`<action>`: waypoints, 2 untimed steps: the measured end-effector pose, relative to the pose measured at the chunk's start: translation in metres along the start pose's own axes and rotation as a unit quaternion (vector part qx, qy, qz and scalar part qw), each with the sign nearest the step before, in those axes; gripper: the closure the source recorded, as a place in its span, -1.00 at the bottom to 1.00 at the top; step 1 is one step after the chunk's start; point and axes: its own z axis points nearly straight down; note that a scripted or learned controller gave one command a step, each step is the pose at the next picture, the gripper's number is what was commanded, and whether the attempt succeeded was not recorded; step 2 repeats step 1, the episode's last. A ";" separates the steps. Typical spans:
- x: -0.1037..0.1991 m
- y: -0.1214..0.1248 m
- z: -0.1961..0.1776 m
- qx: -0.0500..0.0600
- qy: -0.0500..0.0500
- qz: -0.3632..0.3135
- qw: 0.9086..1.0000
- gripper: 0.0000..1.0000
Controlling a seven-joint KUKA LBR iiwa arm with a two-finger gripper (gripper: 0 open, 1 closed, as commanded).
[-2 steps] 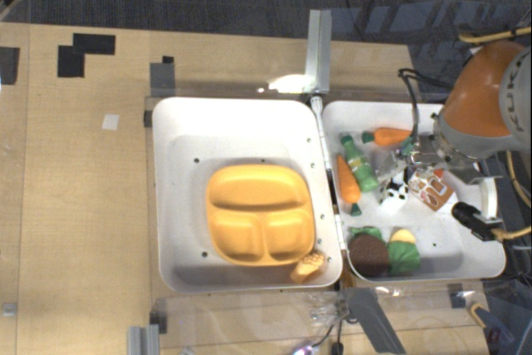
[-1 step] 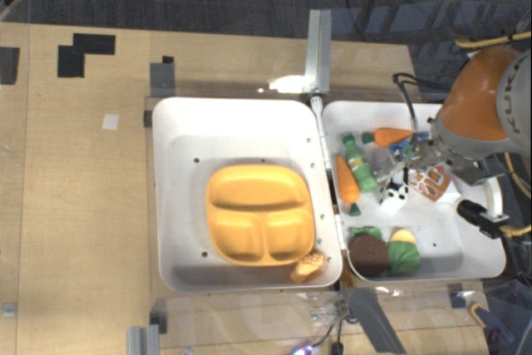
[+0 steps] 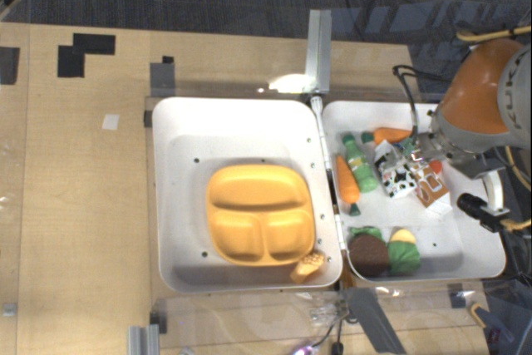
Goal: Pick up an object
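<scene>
Even, bright overhead light washes the left bin [image 3: 170, 179] nearly blank white, with a glare patch on the bench [image 3: 83, 204] just behind its far rim. Shadows are soft; small items look slightly blurred.

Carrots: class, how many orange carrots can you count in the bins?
2, both in the right bin: one carrot along its left wall, another near its far edge. Others may hide under the arm.
</scene>
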 end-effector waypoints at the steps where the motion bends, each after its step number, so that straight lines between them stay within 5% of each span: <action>1: 0.065 0.058 -0.091 0.027 0.013 -0.011 0.999 1.00; 2: 0.065 0.058 -0.091 0.027 0.013 -0.011 0.999 1.00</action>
